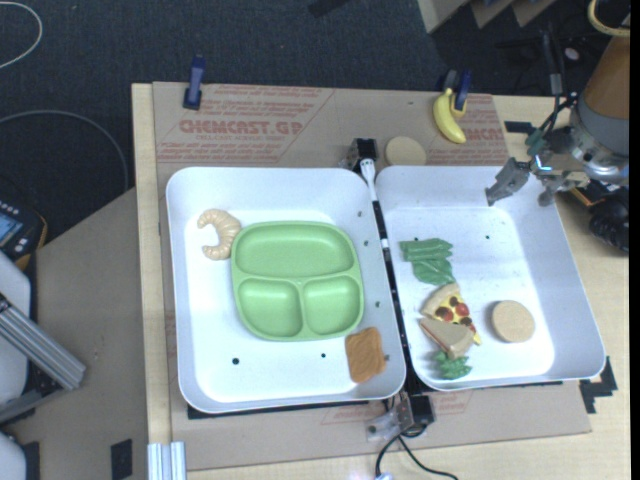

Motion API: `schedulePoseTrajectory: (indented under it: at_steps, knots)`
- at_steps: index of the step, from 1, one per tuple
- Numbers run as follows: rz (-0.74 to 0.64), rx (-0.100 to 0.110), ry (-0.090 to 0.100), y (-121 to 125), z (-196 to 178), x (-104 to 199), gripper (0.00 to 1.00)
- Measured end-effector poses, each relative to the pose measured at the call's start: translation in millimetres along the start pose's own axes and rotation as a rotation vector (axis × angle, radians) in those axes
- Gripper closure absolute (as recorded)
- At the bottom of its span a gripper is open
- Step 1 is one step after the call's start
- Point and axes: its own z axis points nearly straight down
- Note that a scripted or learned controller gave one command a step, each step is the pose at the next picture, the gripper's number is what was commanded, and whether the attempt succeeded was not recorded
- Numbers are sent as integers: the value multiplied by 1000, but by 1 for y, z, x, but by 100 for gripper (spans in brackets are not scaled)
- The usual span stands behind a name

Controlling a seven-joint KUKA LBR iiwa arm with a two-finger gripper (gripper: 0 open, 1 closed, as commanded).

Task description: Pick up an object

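Observation:
My gripper hangs over the far right corner of the right bin, its two fingers spread open with nothing between them. In this bin, nearer the front, lie green beans, a pizza slice, a round tan cracker and a small green leafy piece. None of them touches the gripper. The left bin holds a croissant, a green divided plate and a brown toast piece.
A yellow banana and a round tan disc lie on the cardboard behind the bins. Blue clamps hold the board's far edge. The arm's grey body stands at the right, past the bin's rim.

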Motion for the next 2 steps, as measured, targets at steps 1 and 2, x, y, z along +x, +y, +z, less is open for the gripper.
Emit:
schedulePoseTrajectory:
  at_steps: [1,2]
  knots:
    - [-2,13,6,-61,84,58,0]
    - [2,6,3,-102,134,77,0]
